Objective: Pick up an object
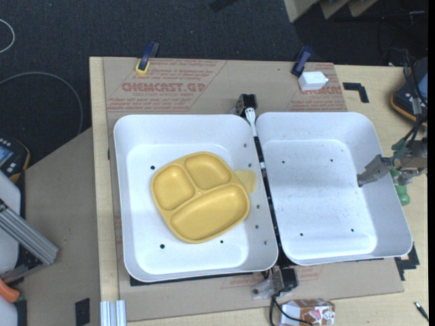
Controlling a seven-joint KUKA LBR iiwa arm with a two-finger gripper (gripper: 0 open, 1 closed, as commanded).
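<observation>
Yellow three-compartment plastic plate (pixel 200 196) lies flat in left shallow white bin (pixel 136 141); grey two-finger gripper (pixel 370 170) hangs over right white bin's (pixel 326 131) right rim.

A small white block (pixel 312 81) lies on the bench (pixel 204 87) near the top edge, right of centre. A yellow clamp (pixel 145 58) and a blue clamp (pixel 301 61) grip that edge.

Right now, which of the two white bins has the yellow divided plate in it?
The left bin, the one farther from the gripper. The yellow divided plate lies flat on its floor, while the right bin by the gripper shows bare white floor.
</observation>
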